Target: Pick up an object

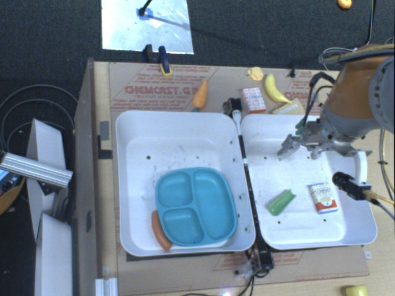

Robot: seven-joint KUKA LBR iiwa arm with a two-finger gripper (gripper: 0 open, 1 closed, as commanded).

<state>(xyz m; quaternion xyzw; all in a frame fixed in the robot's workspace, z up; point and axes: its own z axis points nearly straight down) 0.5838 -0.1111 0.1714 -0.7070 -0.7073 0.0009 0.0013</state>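
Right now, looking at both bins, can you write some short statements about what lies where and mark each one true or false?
1. The blue plate lies in the left bin. True.
2. The green object lies in the left bin. False: it lies in the right bin.
3. The gripper is above the right bin. True.
4. The banana lies on the blue plate. False: it lies on the cardboard behind the bins.
5. An orange sausage lies beside the plate. True.
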